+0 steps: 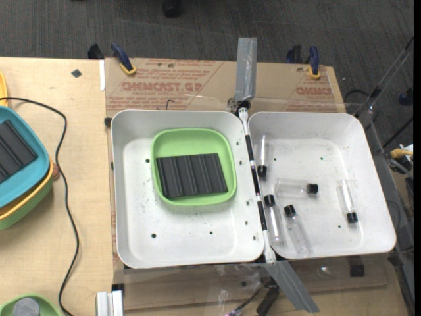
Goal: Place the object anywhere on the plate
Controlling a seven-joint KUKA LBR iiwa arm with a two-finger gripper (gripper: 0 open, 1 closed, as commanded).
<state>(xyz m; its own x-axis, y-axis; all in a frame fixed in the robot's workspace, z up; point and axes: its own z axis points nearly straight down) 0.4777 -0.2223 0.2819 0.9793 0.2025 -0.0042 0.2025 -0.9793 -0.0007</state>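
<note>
A light green square plate [193,139] sits in the upper middle of the left white bin [184,239]. A dark grey ribbed rectangular pad [193,175] lies flat on the plate, inside its rim. In the right white bin [329,147] lie several clear tubes with black caps: one along the left wall [261,155], one near the middle [297,189], one at the right [346,203], and others toward the front left [295,226].
A stack of blue and green dishes [23,173] holding another dark ribbed pad sits at the far left of the wooden bench. A black cable [66,196] runs beside it. Cardboard [197,84] with blue clamps lies behind the bins.
</note>
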